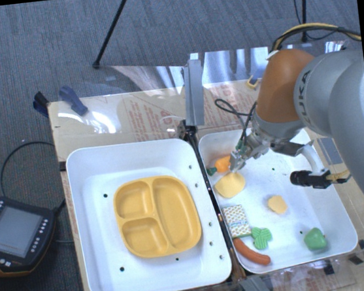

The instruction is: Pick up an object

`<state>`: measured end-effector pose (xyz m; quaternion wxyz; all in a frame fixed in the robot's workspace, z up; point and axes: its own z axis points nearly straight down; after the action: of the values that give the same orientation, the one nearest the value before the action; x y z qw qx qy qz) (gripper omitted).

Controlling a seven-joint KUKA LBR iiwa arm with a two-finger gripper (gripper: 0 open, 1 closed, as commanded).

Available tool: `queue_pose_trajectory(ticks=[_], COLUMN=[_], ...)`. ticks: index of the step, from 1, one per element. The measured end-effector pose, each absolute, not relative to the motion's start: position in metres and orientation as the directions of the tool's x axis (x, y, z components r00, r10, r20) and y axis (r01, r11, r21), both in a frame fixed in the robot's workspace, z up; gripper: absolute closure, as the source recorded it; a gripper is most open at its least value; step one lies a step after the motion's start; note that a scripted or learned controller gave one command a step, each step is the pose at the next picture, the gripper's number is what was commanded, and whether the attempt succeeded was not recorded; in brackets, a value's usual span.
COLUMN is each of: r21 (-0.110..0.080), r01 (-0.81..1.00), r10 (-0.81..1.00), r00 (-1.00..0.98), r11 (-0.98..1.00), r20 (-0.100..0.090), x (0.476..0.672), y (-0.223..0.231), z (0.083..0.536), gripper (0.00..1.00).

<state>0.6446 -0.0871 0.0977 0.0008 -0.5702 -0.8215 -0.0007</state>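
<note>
Far left on the floor sits a handheld control pendant [12,235], cable trailing away. On the bench, the left bin [86,166] holds a yellow divided tray [156,215] with 3 compartments, lying flat near the middle.

Moving right across the divider, the right bin [339,218] carries the loose pieces: a small orange piece [222,164] near the back left corner, a pale yellow wedge [230,184] just in front of it, a patterned square packet [236,220], a green ridged piece [262,236] touching the packet's lower right, a sausage [252,251] along the front edge, a small yellow chip [277,204] out in the open, and a green pepper-like lump [316,239] toward the front right.

The gripper [238,160] hangs low at the back left of that bin, its tip between the orange piece and the yellow wedge; whether it is spread or closed, or has hold of anything, I cannot tell from here.

To my eye the grasp is being set up on 1 of those 2 neighbours. Doing it well means centring over a single piece, the wedge being flatter and likelier to slip, and staying clear of the bin wall so nothing gets shoved aside before closing.
</note>
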Motion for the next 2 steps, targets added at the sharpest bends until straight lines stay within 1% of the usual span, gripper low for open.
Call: queue_pose_trajectory(ticks=[1, 2], r21=[-0.001, -0.005], r01=[0.937, 0.915], r10=[0.937, 0.915], r00=[-0.350, -0.404], r11=[0.350, 0.404], r20=[0.002, 0.003], x=[0.644, 0.582], y=[-0.087, -0.101], z=[0.097, 0.086], gripper=[0.00, 0.00])
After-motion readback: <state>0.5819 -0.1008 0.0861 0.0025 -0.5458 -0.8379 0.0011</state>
